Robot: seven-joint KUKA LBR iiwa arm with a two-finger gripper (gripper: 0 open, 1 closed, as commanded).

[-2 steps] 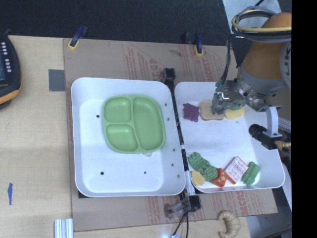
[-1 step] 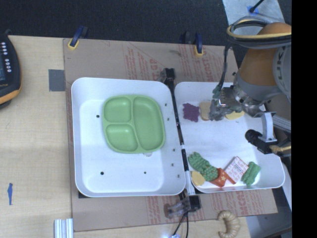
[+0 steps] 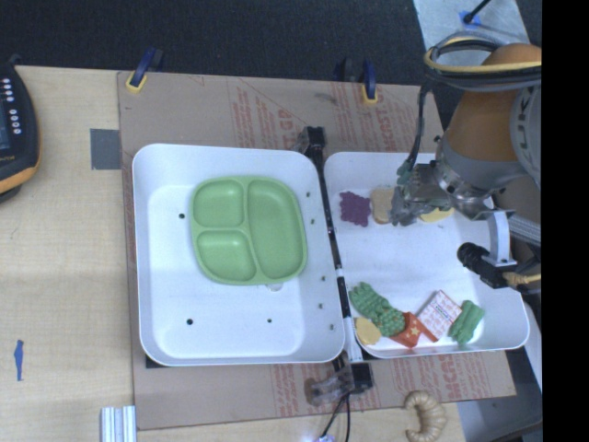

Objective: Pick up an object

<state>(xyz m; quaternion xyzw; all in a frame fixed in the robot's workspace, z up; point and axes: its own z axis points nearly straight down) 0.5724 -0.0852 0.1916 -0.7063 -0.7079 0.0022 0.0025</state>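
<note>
While hovering low in the right bin (image 3: 479, 288), gripper (image 3: 403, 212) sitting at the bin's 11 o'clock, apparently touching a pale yellow item (image 3: 382, 204); jaw state indeterminable. Purple piece (image 3: 354, 207) lying just beside, at the gripper's 9 o'clock.

Grey metal KUKA arm (image 3: 479, 159), rounded housing; broad orange band (image 3: 483, 122) above wrist; dark metal two-finger gripper (image 3: 405, 205); thin black cable (image 3: 420, 127) alongside.
</note>
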